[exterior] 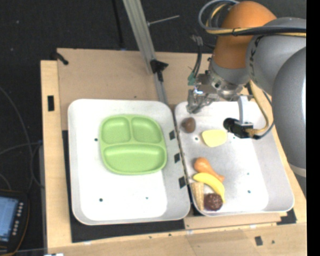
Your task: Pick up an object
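Observation:
My gripper (194, 104) hangs over the far left corner of the right bin (256, 169), just above and slightly right of a small brown round object (188, 124). Nothing shows between its fingers. A pale yellow piece (214, 138) lies to the right of the brown object. Toward the bin's near left side lie an orange carrot-like piece (207, 167), a yellow banana (210, 182) and a dark red-brown ball (213, 201).
The left bin (85, 196) holds a green divided plate (133, 144). A slanted metal pole (144, 41) stands behind the bins. A small screen (5, 215) sits at the lower left, off the bench.

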Robot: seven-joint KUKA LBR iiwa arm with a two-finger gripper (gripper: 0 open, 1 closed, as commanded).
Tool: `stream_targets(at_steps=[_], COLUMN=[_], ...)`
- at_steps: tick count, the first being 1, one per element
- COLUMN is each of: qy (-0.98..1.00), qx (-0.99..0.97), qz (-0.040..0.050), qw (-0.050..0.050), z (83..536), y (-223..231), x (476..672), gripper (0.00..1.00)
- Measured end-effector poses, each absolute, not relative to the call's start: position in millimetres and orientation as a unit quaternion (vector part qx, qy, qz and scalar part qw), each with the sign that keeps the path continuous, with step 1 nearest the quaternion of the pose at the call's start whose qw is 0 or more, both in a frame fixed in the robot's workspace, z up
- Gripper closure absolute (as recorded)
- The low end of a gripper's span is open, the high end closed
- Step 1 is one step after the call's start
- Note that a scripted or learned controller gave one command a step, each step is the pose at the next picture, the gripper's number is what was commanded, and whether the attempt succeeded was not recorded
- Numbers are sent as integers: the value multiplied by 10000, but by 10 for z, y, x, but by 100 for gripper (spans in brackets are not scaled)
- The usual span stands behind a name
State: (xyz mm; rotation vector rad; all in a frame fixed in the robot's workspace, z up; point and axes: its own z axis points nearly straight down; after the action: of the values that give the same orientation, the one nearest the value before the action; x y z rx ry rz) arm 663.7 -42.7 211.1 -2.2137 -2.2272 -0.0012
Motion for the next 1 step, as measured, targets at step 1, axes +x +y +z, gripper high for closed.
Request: stream_targets(at_steps=[1], qy=[-7098], qx=[-7045], qz=[-18], qw=[-4], z=[2292], y=[94], x=[6603], gripper=[100])
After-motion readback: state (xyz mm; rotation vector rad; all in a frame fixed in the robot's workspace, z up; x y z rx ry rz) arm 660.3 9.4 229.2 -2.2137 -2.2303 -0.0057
